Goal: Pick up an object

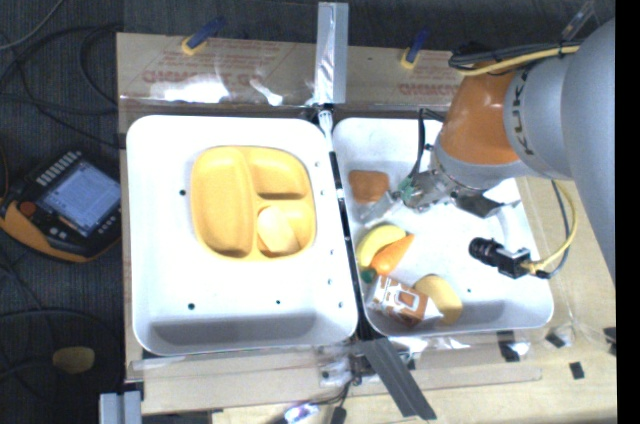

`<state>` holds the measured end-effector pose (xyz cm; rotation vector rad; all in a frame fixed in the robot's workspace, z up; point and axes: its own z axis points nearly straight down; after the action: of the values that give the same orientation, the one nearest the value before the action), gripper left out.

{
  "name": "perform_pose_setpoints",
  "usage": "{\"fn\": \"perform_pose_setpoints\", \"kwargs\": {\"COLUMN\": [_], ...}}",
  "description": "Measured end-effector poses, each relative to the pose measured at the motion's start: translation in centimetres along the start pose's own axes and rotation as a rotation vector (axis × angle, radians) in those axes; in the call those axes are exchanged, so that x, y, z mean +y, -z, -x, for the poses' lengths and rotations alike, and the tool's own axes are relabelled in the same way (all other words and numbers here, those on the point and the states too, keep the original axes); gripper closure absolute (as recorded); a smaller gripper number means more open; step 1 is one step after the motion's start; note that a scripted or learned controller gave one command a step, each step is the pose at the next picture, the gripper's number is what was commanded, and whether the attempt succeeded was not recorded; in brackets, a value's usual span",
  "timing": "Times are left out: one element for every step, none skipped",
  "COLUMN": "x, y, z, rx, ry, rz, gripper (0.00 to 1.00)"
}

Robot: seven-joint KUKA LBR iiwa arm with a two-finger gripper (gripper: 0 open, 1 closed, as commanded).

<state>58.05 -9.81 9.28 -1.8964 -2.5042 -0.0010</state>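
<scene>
In the right bin (520, 307) lie several toy foods. A brown bread-like piece (368, 184) rests near the divider, with a yellow banana (376, 240) and an orange carrot (394, 253) below it. A brown carton (397, 302) and a tan potato-shaped piece (441, 298) sit at the front wall. My gripper (416, 189) hangs low in the bin, just right of the bread-like piece, under the orange wrist band. A small green bit shows at its tip; what it is I cannot tell.
The left bin (160, 312) holds a yellow divided plate (250, 202). A black cable connector (497, 254) dangles from the wrist over the right bin's right half. A handheld pendant (62, 202) lies on the floor at left.
</scene>
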Motion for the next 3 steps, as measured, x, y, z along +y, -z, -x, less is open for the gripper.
{"fn": "perform_pose_setpoints", "kwargs": {"x": [0.0,4.3,7.1], "y": [0.0,-0.4,-0.4], "z": [0.0,2.1,2.6], "rx": [0.0,-0.008,-0.009], "ry": [0.0,0.201,0.307], "rz": [0.0,0.007,0.004], "gripper": [0.0,0.0,0.0]}}
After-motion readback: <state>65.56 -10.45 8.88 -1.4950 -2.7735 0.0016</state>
